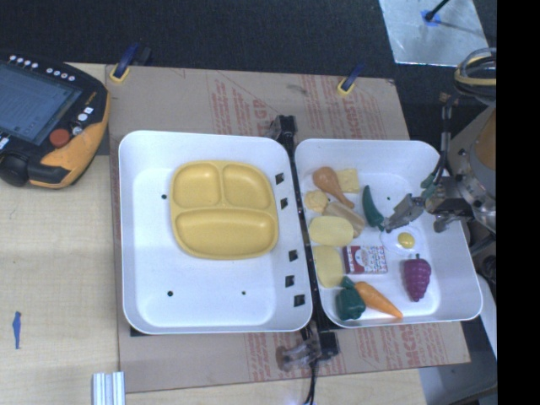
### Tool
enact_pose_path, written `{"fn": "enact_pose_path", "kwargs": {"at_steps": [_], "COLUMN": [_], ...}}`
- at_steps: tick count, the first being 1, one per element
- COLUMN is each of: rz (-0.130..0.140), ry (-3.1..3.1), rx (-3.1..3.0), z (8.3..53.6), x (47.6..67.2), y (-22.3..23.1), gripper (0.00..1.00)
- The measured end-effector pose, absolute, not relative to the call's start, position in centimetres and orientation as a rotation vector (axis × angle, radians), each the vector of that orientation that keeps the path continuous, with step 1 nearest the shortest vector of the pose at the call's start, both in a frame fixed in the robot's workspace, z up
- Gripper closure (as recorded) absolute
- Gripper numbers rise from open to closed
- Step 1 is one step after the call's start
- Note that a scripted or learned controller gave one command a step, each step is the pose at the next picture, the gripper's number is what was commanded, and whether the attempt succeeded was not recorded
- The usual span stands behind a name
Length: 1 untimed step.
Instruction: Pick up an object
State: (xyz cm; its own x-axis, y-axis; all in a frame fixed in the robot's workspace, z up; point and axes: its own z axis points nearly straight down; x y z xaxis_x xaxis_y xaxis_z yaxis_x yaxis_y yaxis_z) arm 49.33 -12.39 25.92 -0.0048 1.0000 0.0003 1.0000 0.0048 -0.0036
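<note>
The gripper (pixel 419 210) reaches in from the right over the right bin (pixel 447 306), its dark fingers spread apart with nothing between them — one fingertip points down-left at about the middle of the bin, the other sits further right near the bin's edge.

Just left of the lower fingertip lies a dark green pepper (pixel 372 206), close to it, though whether they touch is hard to tell. Directly below the gripper is a small fried egg (pixel 407 241), and below that a bunch of purple grapes (pixel 416 278). Down and to the left sits a small red-and-white carton (pixel 365 259), with a carrot (pixel 377 300) and a green vegetable (pixel 350 302) further down near the bin's front wall.

Farther left of the gripper, past the pepper, are a chicken drumstick (pixel 332 184) and several pale yellow pieces (pixel 331 229) — their exact kinds are unclear.

Well to the left, in the left bin (pixel 143 302), rests a yellow divided plate (pixel 224 208). Beyond that, at the bench's far left corner, lies a control pendant (pixel 46 129).
</note>
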Motion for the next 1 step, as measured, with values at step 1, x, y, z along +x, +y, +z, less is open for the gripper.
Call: {"fn": "enact_pose_path", "kwargs": {"at_steps": [1], "rz": [-0.004], "ry": [-2.236], "rx": [-2.218], "z": [16.02], "x": [57.43], "y": [-14.52], "gripper": [0.0]}}
